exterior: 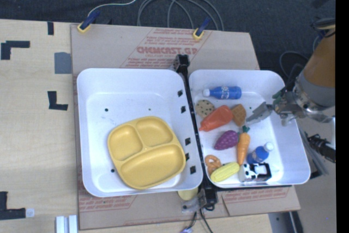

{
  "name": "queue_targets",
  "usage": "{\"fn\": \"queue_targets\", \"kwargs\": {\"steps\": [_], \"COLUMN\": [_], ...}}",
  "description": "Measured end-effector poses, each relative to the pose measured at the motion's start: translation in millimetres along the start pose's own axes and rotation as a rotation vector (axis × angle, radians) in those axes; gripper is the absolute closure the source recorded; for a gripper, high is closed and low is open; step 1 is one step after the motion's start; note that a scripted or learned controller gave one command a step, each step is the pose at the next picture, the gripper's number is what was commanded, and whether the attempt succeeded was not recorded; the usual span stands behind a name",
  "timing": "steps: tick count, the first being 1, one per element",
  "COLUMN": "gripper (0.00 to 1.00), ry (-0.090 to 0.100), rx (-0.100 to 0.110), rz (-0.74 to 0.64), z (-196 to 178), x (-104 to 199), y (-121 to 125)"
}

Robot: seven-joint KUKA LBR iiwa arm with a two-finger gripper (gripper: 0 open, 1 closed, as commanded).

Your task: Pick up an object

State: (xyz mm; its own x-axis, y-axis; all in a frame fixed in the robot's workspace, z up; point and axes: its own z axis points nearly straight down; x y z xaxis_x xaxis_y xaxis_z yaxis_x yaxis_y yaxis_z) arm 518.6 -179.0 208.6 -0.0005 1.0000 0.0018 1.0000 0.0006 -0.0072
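Two shallow white bins side by side on a cardboard-covered worktop [229, 46]. Left white bin [95, 95] carrying a yellow three-compartment plastic plate [146, 151]. Right white bin [283, 161] crowded with toy food: a blue bottle with a white label [223, 93] lying near the far wall, a round speckled cookie [205, 108] just beside the dividing wall, a large orange-red carrot-shaped toy [217, 118] touching a brown lumpy piece [239, 114], a purple grape bunch [226, 140], a small orange carrot with a green top [243, 145], a pretzel [212, 161], a yellow corn cob [224, 173], and a small blue-and-white bottle [259, 153] against a black-and-white patterned block [256, 172] near the front edge.

Claw [260, 112] reaching in over the right bin's right side, grey tip slanting toward the brown piece and small carrot. Nothing visibly held; width of its opening impossible to tell from this slant.

No target picked out yet, by the look of it. Main risk: crowding. Brown piece, big carrot toy, grapes and small carrot lying close or touching, so likely a descent landing on two things at once, or nudging one aside instead of closing around it. Rounded, smooth plastic shapes prone to squirting out sideways under a pinch. Also possible: a closure on air in the bare patch right of the small carrot.
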Motion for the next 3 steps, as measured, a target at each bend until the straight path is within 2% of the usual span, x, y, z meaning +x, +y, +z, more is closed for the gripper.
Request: {"fn": "queue_targets", "kwargs": {"steps": [1, 2, 3], "gripper": [0.0, 0.0, 1.0], "ry": [-0.002, -0.006, -0.008], "rx": [0.002, -0.007, -0.005], "rz": [-0.002, -0.001, 0.0], "z": [129.7, 124.8, 118.0], "x": [22.6, 41.8, 39.9], "y": [58.4, 91.8, 91.2]}}
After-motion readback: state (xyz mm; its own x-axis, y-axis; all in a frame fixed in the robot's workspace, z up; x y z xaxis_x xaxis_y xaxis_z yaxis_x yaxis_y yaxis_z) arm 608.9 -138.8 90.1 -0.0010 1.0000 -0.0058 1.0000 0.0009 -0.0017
